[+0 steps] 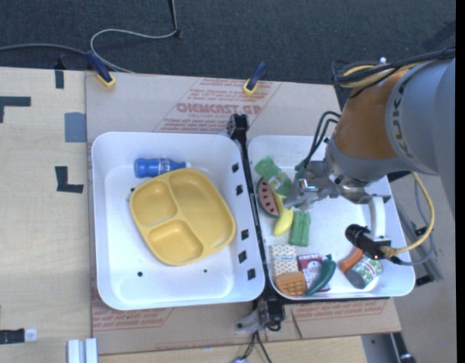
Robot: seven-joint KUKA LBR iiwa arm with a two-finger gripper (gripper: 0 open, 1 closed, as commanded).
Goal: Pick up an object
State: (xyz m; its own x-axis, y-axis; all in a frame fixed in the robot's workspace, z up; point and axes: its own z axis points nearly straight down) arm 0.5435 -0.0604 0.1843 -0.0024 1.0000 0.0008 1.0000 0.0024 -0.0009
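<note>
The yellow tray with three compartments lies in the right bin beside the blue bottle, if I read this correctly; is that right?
Not quite. The camera view shows the yellow tray with three compartments in the left bin, not the right one. It does lie beside the blue bottle, which rests at the tray's far edge.

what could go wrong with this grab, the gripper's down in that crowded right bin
1. The gripper sits among close-packed items: yellow banana, green block and watermelon slice. It may nudge neighbours or catch two at once.
2. The divider wall between the bins is close by; an item pushed leftward could jam against it.
</note>
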